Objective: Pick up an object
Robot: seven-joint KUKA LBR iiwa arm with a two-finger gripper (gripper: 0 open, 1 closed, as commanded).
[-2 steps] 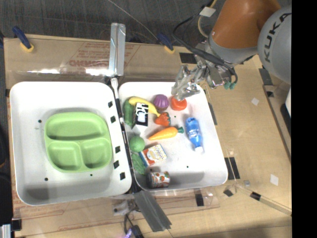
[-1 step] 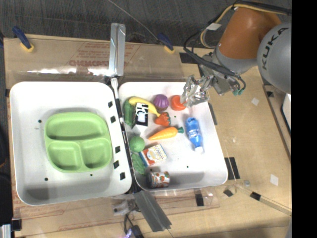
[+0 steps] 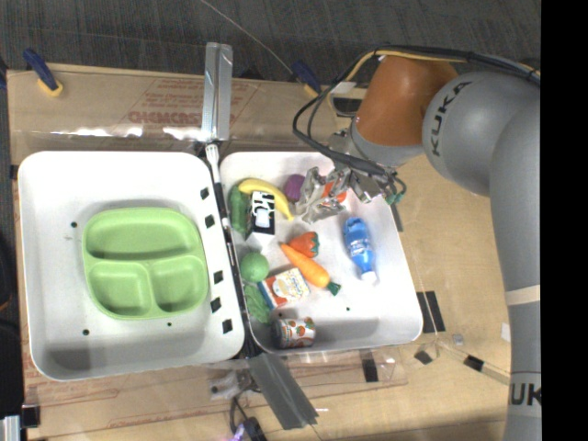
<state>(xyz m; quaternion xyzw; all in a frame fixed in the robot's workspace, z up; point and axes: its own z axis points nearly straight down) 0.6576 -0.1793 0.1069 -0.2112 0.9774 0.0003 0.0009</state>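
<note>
The grey KUKA arm reaches in over the right bin, orange band up top, and its gripper hangs low over the far end of that bin, just beside a purple toy, maybe a bunch of grapes. Whether the fingers are spread or closed, I cannot tell; the metal parts blur together there, and nothing is clearly pinched between them. Around the gripper the right bin is crowded: a yellow banana with a black-and-white label lies just past the purple toy, a blue bottle lies on its side nearer the arm's side of the bin, and a carrot sits near the bin's middle with a small red-orange toy touching it. Farther from the gripper, a green ball-shaped toy, a small carton and a can cluster at the bin's near end. The left bin holds a green divided tray, well apart from the gripper.
</note>
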